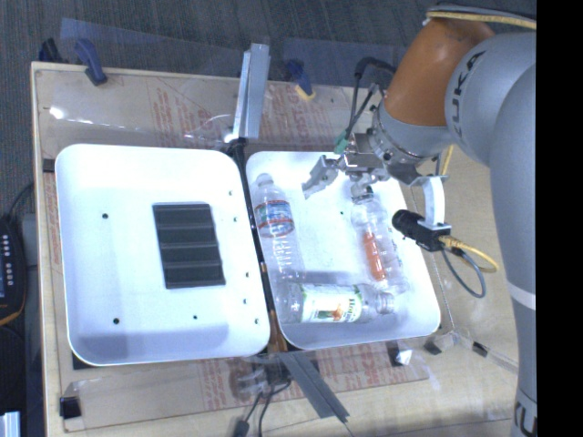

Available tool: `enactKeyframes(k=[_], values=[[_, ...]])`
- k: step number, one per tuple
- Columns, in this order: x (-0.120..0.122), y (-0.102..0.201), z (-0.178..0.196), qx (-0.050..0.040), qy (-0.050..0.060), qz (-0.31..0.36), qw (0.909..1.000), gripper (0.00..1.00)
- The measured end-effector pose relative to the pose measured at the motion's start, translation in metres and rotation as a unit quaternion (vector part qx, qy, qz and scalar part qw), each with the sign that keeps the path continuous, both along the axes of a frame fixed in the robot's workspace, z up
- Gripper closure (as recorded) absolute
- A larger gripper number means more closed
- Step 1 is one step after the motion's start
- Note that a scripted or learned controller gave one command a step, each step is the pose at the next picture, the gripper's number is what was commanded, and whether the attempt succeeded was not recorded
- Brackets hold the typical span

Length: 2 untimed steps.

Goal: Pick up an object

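Note:
My gripper [339,184] hangs over the far part of the right bin [414,321], its fingers [315,177] spread open with nothing between them. Three clear plastic bottles lie in that bin. One with a blue-and-red label [275,221] lies along the left wall. Another, with orange contents [375,248], lies on the right, just below the gripper. A third with a green-and-white label [332,304] rests across the near end. A black ridged block [189,245] sits in the middle of the left bin [100,271].
A metal bar [249,91] stands up at the far end of the gap between the bins. A black cable plug [417,227] and a yellow cable [474,251] hang beside the right bin's right wall. Blue clamps [89,60] hold the bench's far edge.

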<state>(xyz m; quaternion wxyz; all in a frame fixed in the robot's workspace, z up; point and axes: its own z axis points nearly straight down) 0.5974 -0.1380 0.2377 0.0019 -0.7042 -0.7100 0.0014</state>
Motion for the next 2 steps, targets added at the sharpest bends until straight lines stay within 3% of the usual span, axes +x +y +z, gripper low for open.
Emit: enactKeyframes(k=[1,2], values=[[-0.029,-0.074,-0.047,-0.0007,0.000,0.005,1.0000,0.00],[-0.030,-0.070,-0.068,0.0009,0.000,0.064,0.9979,0.00]])
